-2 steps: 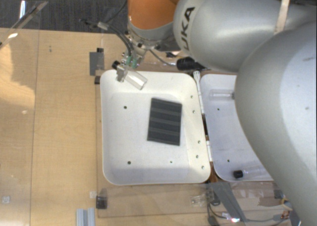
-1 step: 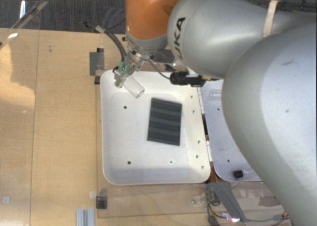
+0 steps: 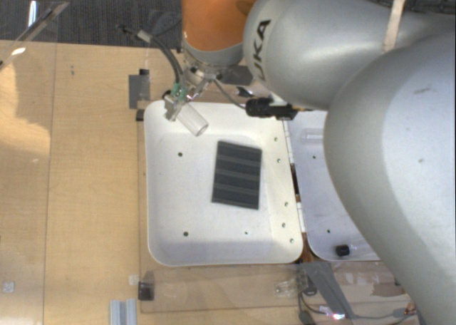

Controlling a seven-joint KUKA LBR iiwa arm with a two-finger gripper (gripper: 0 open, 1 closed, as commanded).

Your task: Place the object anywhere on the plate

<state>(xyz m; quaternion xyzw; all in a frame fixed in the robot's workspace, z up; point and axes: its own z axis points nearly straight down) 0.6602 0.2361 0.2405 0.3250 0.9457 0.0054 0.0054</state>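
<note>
A dark grey ribbed rectangular plate (image 3: pixel 237 174) lies flat in the middle of the left white bin (image 3: pixel 164 238). A small black object (image 3: pixel 343 250) rests near the front edge of the right bin (image 3: pixel 313 174), partly under the arm. My gripper (image 3: pixel 184 115) hangs over the far left corner of the left bin, up and to the left of the plate and apart from it. Nothing is visibly held in it. The arm's large grey body covers most of the right bin.
A dark bracket (image 3: pixel 139 90) stands on the wooden bench just beyond the left bin's far left corner. Cables (image 3: pixel 160 45) run along the wrist above the bin's far edge. Small fittings (image 3: pixel 146 289) sit at the bench's front edge.
</note>
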